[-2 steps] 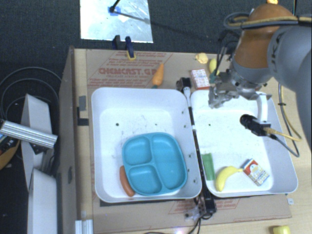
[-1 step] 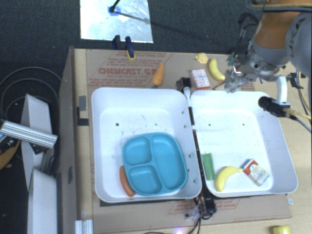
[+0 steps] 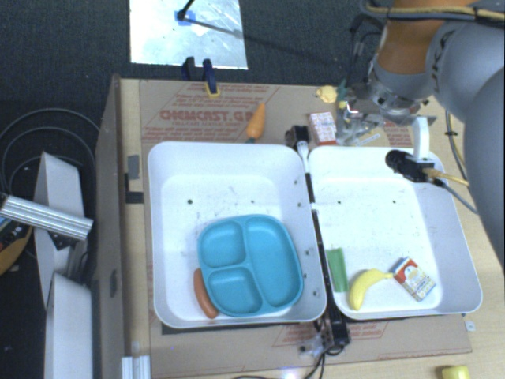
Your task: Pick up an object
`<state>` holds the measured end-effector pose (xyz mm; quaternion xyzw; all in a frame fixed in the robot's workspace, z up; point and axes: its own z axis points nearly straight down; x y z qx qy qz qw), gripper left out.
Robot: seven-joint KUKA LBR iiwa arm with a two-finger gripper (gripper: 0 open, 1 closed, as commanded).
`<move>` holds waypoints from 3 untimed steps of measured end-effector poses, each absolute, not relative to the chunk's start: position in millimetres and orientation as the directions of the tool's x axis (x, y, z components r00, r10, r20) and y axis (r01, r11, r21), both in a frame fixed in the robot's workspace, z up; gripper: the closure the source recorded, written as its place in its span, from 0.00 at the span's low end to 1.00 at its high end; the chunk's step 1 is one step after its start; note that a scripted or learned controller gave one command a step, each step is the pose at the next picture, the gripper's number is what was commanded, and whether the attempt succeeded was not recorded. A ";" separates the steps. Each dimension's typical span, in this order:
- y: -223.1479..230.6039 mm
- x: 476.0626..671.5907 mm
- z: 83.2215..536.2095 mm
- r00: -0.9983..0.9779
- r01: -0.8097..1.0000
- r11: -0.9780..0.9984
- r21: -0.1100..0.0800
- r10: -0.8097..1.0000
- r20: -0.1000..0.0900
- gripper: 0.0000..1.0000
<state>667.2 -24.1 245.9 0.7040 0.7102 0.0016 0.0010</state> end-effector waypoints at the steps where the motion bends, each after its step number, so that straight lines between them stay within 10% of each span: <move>1: -126.2 668.5 294.4 0.007 1.000 -0.007 0.007 1.000 -0.006 1.00; 3: -92.5 668.8 240.1 -0.006 1.000 0.006 0.001 1.000 0.000 1.00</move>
